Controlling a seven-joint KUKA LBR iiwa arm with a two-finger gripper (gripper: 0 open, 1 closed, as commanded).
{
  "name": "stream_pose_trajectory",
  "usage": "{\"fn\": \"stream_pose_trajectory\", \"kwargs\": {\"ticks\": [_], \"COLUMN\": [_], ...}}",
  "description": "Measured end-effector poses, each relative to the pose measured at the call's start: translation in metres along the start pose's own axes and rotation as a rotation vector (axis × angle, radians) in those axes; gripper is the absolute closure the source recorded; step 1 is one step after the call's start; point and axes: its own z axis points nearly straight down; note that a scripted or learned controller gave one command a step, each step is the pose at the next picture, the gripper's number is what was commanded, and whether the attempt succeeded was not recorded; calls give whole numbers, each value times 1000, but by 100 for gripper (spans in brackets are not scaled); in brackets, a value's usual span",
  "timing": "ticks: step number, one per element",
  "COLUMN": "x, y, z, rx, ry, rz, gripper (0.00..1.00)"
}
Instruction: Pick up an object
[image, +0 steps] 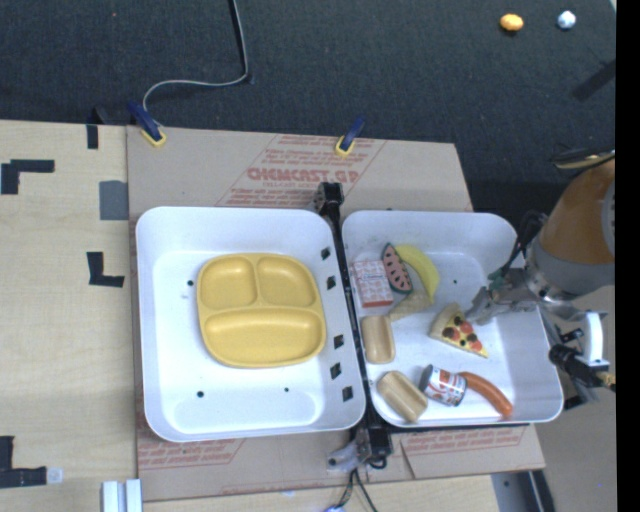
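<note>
I see the gripper (484, 303) just beside the pizza slice (458, 331), finger opening unclear; slice tip points upper-left.

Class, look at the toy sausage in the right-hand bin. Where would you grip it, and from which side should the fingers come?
Grip the sausage across its narrow middle, coming straight down from above. It lies flat and slanted near the right bin's front corner, with a can touching its left end, so the middle and right part leave more room for the fingers.

divided plate (262, 309) in left bin (165, 240), toy food in right bin (470, 228)
</note>
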Motion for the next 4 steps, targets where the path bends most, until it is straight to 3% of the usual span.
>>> {"fn": "stream_pose_trajectory", "kwargs": {"ticks": [1, 2, 3, 4], "x": [0, 51, 50, 50], "y": [0, 36, 37, 37], "z": [0, 29, 18, 18], "rx": [0, -1, -4, -4], "ry": [0, -3, -6, -6], "rz": [0, -2, -1, -1], "gripper": [0, 0, 100, 0]}}
